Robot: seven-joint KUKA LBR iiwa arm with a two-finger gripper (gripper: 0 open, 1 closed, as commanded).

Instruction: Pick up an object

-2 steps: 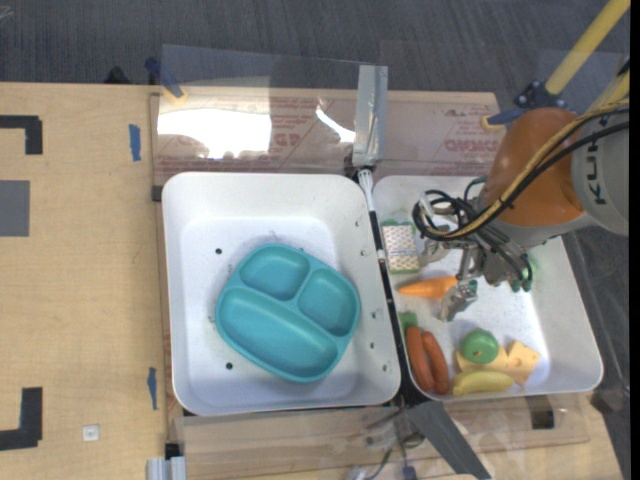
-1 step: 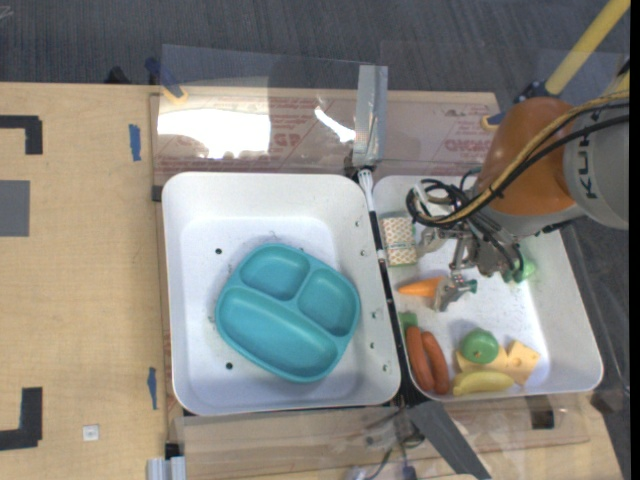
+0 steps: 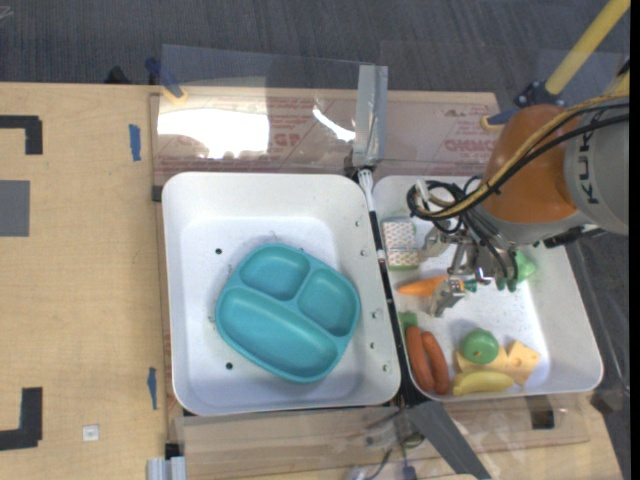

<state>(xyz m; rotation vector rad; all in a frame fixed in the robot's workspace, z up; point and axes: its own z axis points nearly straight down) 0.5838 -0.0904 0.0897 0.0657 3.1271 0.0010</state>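
Note:
My gripper point(image 3: 452, 290) hangs low over the middle of the right bin point(image 3: 575, 353), its metal fingers pointing down-left. An orange carrot point(image 3: 420, 288) lies right at the fingertips; whether it is gripped is unclear. Below it lie a red sausage pair point(image 3: 428, 359), a green apple point(image 3: 479, 346), a yellow banana point(image 3: 482, 381) and a cheese wedge point(image 3: 522, 358). A pale patterned can point(image 3: 400, 242) stands near the bin's left wall. A green piece point(image 3: 523, 266) shows beside the wrist.
The left bin point(image 3: 190, 208) holds a teal divided plate point(image 3: 289, 311). A clear plastic divider point(image 3: 368, 113) rises behind the bins. The arm's orange band point(image 3: 530, 163) and cables cover the right bin's far corner.

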